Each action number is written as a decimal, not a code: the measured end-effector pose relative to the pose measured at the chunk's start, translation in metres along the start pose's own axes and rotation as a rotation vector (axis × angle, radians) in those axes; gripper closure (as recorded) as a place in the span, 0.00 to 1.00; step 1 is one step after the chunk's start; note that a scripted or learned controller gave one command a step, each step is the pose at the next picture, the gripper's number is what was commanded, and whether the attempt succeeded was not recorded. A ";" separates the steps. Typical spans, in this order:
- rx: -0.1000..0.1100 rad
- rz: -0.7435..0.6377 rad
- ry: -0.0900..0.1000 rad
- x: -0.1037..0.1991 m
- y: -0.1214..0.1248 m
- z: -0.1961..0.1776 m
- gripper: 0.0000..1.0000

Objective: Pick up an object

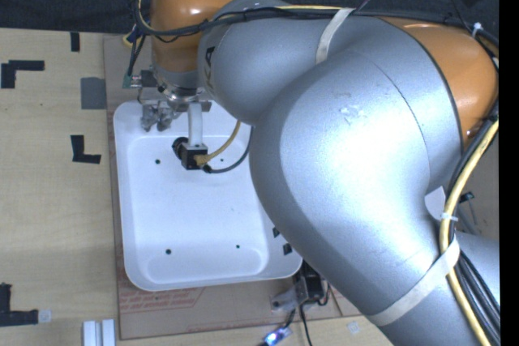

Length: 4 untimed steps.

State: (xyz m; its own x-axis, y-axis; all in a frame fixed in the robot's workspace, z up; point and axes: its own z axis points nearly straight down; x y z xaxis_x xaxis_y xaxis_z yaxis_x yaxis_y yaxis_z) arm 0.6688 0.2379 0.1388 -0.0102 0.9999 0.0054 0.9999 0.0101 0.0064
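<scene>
Camera view has the grey arm across its whole right side, covering the right part of the bench and whatever stands there. Left of it lies a white bin, with its far-left and near-left corners in sight and its floor plain white where it shows. The gripper hangs at the bin's far-left corner, close over the far rim. Whether it is spread or closed I cannot tell from this slant, and nothing is seen held in it. A few small dark dots mark the floor, one toward the far-left corner and two along the near edge. They look like holes or fasteners in the bin, not loose goods.

The step in hand looks like the approach. To do it well, the descent should aim at a real object rather than at the corner wall, with the gripper square to the floor and clear of the rim so that nothing scrapes. Where the object lies I cannot say: it may be under the arm, and its shape, colour and surface are hidden
</scene>
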 end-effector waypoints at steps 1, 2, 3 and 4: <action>0.012 0.010 -0.009 -0.024 -0.009 0.058 1.00; 0.012 0.015 -0.010 -0.093 -0.049 0.054 1.00; -0.009 0.002 0.002 -0.029 -0.054 -0.109 1.00; -0.010 0.005 0.000 -0.001 0.003 -0.233 1.00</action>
State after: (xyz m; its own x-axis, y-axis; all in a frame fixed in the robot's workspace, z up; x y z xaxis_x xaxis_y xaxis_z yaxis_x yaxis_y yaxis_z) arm 0.6706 0.2356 0.3717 -0.0050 1.0000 0.0051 0.9999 0.0050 0.0160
